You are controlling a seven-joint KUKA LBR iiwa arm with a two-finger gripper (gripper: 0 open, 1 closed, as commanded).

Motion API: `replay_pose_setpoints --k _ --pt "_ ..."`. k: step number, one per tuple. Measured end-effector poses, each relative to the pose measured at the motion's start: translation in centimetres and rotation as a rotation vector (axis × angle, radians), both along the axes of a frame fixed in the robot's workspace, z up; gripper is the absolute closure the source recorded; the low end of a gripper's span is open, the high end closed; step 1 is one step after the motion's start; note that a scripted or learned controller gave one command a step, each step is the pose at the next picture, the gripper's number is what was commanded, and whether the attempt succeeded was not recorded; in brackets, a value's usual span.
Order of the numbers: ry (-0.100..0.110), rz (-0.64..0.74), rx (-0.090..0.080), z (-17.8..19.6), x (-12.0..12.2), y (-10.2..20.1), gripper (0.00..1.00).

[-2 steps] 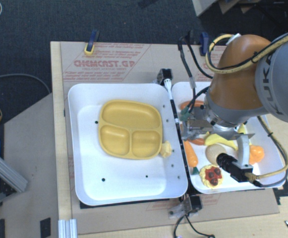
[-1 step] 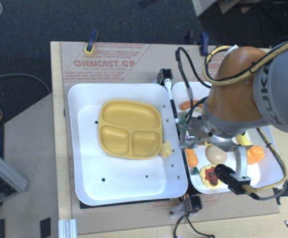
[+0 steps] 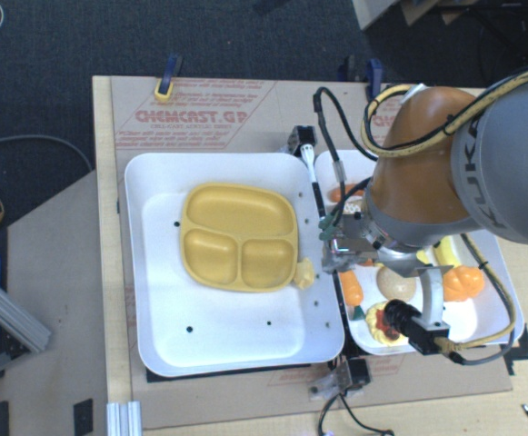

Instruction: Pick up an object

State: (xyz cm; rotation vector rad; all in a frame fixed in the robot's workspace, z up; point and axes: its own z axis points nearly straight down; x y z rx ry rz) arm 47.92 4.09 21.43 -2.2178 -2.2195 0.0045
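My gripper hangs low over the left edge of the right bin, under the orange wrist band. Just below it lie an orange carrot-like piece and a beige rounded object. Further right are an orange pepper-like toy, a yellow piece and a white object. A red and dark item rests near the bin's front. The arm hides much of this bin.
The left bin holds a yellow divided plate, and a small pale yellow lump sits at the plate's right corner. Cables run along the wall between the bins. A cardboard sheet lies under both bins.
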Motion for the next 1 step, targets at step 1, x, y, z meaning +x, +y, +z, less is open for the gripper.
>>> replay_pose_setpoints --k 1 --pt "-0.006 0.000 -0.001 1.81 0.81 0.05 1.00"
